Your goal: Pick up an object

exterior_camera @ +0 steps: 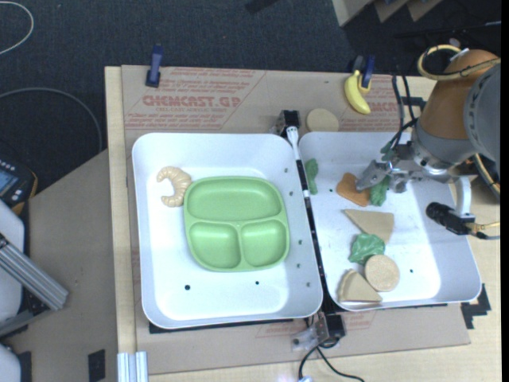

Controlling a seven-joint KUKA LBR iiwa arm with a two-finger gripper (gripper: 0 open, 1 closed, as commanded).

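My gripper [380, 180] hangs low over the back of the right bin [445, 281], reaching in from the right. A small green leafy piece [378, 192] lies right at its tip, partly covered by it. An orange wedge [349, 189] sits just left of that. Nearer the front lie a tan triangular slice [372, 223], a green leafy clump [365, 247], a round cracker [382, 272] and another tan wedge [357, 290]. A small green pod [310, 175] rests against the bin's left wall.
The left bin [159, 293] holds a green divided plate [236, 221] and a croissant [172, 185]. On the bench behind the bins lie a banana [357, 94] and a tan disc [322, 120]. A black cable plug [445, 216] hangs over the right bin.
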